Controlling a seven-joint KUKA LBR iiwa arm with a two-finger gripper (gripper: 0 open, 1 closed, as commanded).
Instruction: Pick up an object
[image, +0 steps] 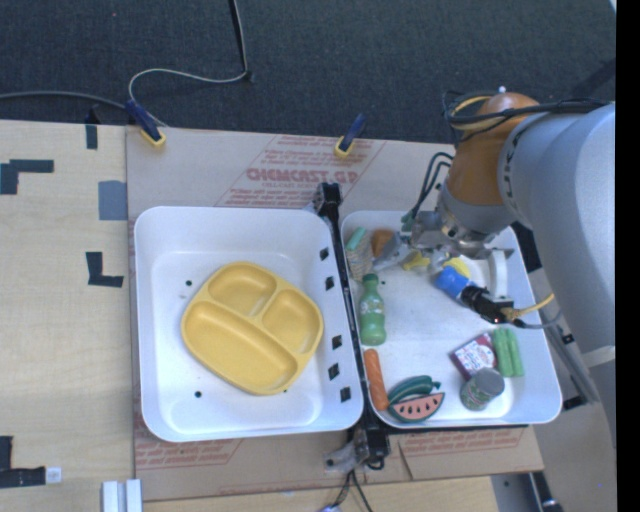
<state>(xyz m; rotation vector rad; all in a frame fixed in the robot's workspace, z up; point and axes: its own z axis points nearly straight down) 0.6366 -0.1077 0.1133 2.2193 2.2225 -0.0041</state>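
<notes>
The grey arm (565, 190) reaches in from the right, its orange band over the far edge of the right bin (538, 405), and the gripper (397, 255) sits low over that bin's far left part. Whether it is open or clenched cannot be told from this view, and nothing can be seen held in it. All the small things that could be picked lie in this bin. A small orange-brown piece (383, 242) and a pale piece (357, 240) lie in the far left corner just beside the gripper. A green bottle (372, 312) lies along the left wall, just nearer than the gripper. A carrot (374, 375) lies nearer along the same wall. At the near edge are a watermelon slice (416, 406) with a dark green pod (412, 385) touching its far side, and to the right of them a grey can (482, 390). A dark red packet (472, 355) and a light green stick (507, 352) lie side by side just beyond the can. A blue and yellow thing (453, 275) lies to the right of the gripper. The left bin (150, 235) holds a yellow divided plate (250, 325), well apart from the gripper. Both bins rest on a sheet of cardboard (290, 175).
</notes>
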